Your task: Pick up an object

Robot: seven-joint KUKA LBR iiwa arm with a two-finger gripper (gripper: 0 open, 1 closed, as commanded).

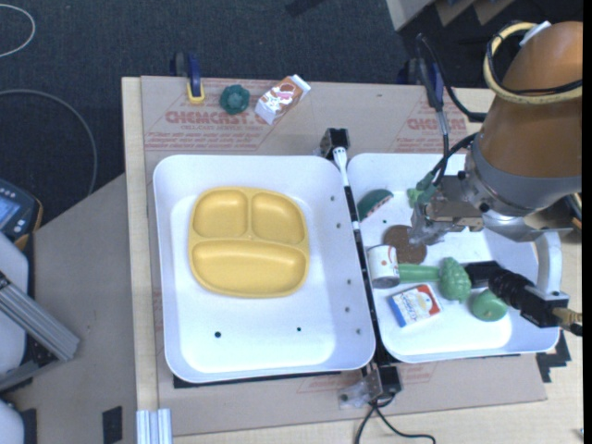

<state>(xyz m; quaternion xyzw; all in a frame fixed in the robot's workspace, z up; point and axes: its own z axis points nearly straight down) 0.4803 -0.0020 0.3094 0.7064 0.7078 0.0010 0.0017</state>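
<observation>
Above the round brown disc point(404, 243), the metal gripper point(427, 232) hovers; its finger spread cannot be told.

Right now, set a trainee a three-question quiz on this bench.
1. True or false: the yellow three-compartment plastic plate lies in the right white bin.
2. Which lies nearer the divider between the bins: A) the blue-and-white snack packet, B) the green round toy?
3. Fill in: the end effector hovers over the ____ bin.

Key: 1 false, it lies in the left white bin; 2 A; 3 right.
</observation>
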